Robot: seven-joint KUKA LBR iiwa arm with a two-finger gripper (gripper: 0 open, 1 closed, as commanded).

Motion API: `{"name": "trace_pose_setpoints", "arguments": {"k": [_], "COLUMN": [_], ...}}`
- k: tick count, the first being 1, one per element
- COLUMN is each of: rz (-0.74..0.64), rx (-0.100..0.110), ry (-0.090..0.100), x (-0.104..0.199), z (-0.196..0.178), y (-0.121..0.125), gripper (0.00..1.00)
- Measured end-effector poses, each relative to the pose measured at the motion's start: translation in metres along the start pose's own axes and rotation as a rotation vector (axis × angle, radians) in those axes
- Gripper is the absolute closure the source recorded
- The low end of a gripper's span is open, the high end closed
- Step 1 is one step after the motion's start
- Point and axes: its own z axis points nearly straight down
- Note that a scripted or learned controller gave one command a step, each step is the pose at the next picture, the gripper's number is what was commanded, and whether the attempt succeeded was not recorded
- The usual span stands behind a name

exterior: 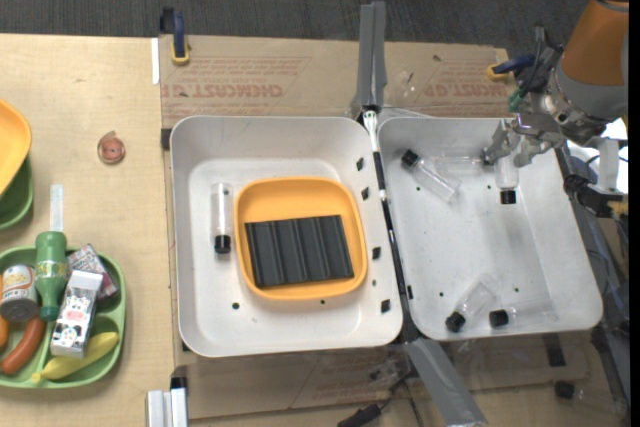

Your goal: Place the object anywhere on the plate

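- Clearly, the gripper (507, 177) hangs near the right bin's (560, 315) upper right corner; whether clenched or released cannot be told.
- It should close squarely around a clear vial (428, 172), then lift straight before crossing to the orange plate (300, 287).

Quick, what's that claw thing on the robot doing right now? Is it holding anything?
Tool: over the right bin, near its far edge. Whether it is open, closed or holding something cannot be told.
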Motion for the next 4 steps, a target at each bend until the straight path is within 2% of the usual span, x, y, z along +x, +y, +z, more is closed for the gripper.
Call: {"name": "trace_pose_setpoints", "arguments": {"k": [1, 2, 3, 4], "rz": [-0.227, -0.533, -0.533, -0.844], "rx": [-0.004, -0.005, -0.005, -0.007], "ry": [-0.001, -0.002, -0.002, -0.003], "x": [-0.036, -0.052, -0.052, -0.052], "z": [-0.034, -0.061, -0.061, -0.067], "y": [0.032, 0.044, 0.044, 0.044], "gripper": [1.0, 1.0, 0.0, 0.0]}}
